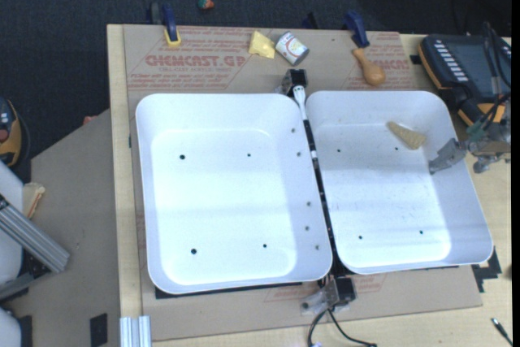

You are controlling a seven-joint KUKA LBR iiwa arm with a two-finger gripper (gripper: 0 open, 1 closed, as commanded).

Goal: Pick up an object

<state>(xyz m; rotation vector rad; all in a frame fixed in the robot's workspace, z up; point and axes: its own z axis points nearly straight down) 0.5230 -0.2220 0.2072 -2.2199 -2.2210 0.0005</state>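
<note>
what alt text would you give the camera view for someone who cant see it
Two shallow white bins sit side by side on a bench; the right bin holds one tan object near its far edge, with the gripper low beside it at the right rim. The left bin adjoins it.

On the bench behind the bins — a yellow block (262, 45), a small can (292, 48), a wooden-handled tool (369, 67).

I see my gripper (445, 158) at the right of the frame, a little above mid-height. A grey finger tip points down and to the left. The rest of the hand runs off toward the right edge, partly blurred, so I cannot judge its state.
</note>
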